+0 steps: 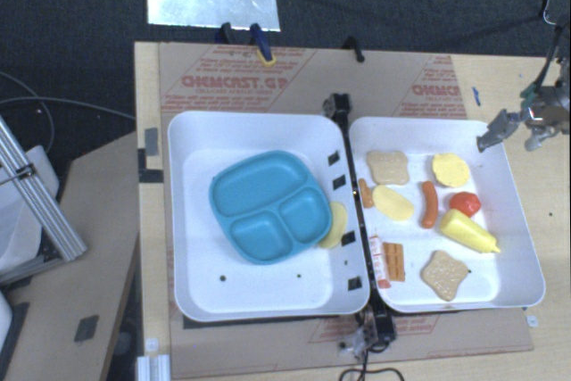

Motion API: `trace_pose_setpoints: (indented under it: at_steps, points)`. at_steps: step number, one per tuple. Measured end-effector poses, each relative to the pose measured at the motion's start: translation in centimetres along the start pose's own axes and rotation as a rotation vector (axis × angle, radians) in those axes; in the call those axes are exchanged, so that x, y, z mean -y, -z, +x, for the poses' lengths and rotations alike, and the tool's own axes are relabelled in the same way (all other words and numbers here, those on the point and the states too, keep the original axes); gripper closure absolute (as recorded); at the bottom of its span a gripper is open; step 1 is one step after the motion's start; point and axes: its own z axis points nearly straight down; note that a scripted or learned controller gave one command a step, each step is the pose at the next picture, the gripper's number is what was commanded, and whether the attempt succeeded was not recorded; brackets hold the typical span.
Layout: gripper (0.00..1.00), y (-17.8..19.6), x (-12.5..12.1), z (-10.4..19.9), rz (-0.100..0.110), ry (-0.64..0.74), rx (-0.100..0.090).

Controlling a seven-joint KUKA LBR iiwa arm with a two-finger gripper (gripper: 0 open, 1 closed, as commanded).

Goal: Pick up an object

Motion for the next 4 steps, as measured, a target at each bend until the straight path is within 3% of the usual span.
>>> trace_pose_setpoints:
  at_steps: [1, 2, 3, 4]
  points:
    - [0.0, -5.9, -5.9, 1.5, 0.0, 0.005, -0.001]
    - [0.0, -20.7, -3.0, 0.0, 0.005, -0.004, -0.001]
    - [1.0, -18.8, -3.5, 0.0, -0.004, -0.001, 0.001]
    - [1.0, -7.9, -4.0, 13.2, -0.009, 0.012, -0.004]
